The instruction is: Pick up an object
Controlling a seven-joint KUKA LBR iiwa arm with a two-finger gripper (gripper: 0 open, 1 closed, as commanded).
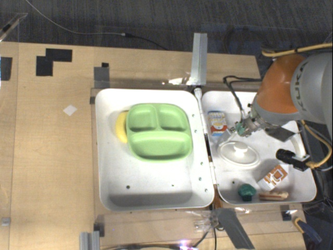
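Over the right bin: we're in the approach step, nothing picked yet.
Left of the divider wall point(202, 134), a green tray point(158, 130) covers a yellow item point(120, 127) in the left bin point(145, 191). Right of it sit a small carton point(217, 123), clear lid point(239, 154), green lump point(247, 191) and brown packet point(275, 176). Gripper point(243, 127) hovers just above the lid; we can't tell its jaw opening. Next we need a descent clear of the wall; most room lies toward the right bin point(307, 189) rim.

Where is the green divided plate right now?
The green divided plate lies in the left bin, toward its far half, partly covering a yellow object at its left edge.
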